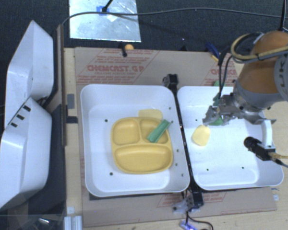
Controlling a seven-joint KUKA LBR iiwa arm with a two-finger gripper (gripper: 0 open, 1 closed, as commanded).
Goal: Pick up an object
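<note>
1. The gripper (215,117) hangs low over the right bin (240,174), reached in from the right beneath the arm's orange band (264,71). How its jaws stand cannot be told; nothing is seen held between them.
2. The nearest candidate for the pick is a pale yellow block (201,135), lying on the right bin's floor close to its left wall and just below and left of the gripper.
3. Handling, as a judgement: the block looks small, light and rounded, possibly soft like foam or a toy food piece. It would likely slide on the smooth white floor if nudged, so a grip across its narrower sides, from straight above, seems safest.
4. The left bin (93,174) holds a yellow divided tray (139,155), a green stick (158,131) lying aslant across the tray's upper right compartments, and a pale yellow flat piece (150,114) just beyond the tray's far edge.
5. The black divider (181,128) between the bins runs just left of the block and may crowd a jaw on that side.
6. Cables on the gripper hang near the block.
</note>
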